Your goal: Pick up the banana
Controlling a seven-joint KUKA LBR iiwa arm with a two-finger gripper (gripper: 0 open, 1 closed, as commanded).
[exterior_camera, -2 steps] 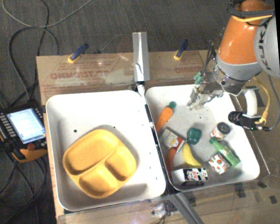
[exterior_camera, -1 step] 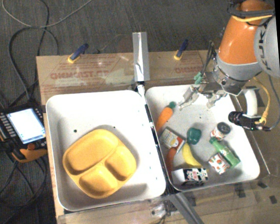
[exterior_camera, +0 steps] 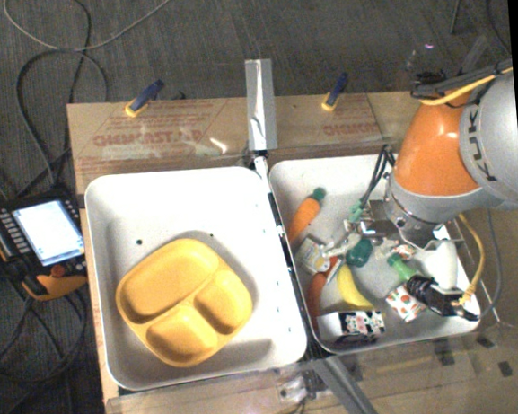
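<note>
The banana is a short yellow shape lying near the front of the right bin. A teal object and pale items cover its upper and right parts. My gripper hangs low over the middle of the right bin, just behind the banana and close above the teal object. The grey arm with its orange band reaches in from the right and hides the bin's back right corner. Nothing shows clearly held in the gripper.
A yellow divided plate lies in the left bin. Around the banana sit an orange carrot, another orange piece, a small dark box, a red and white can and a white object.
</note>
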